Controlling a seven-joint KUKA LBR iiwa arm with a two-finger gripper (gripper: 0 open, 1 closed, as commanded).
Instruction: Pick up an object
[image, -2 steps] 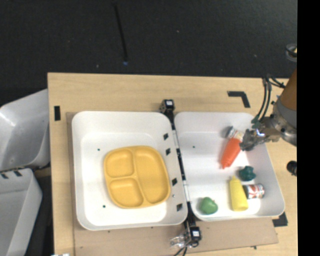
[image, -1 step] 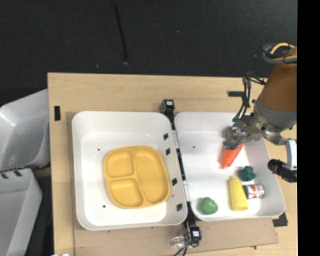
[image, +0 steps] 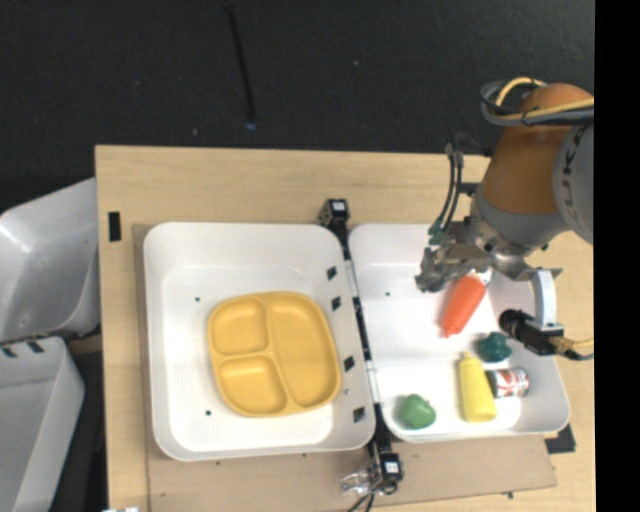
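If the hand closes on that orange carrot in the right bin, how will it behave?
The carrot looks like smooth moulded plastic, so probably stiff and light. Its tapered, rounded body may slip out of a pinch or roll if nudged. It lies just below the hand, apart from the yellow bottle, so a push should meet little.

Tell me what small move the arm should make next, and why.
Probably a short drop straight down onto the carrot. The hand sits at the carrot's upper end in the right bin, and nothing shows between it and the toy. The mustard bottle and green pepper lie farther off.
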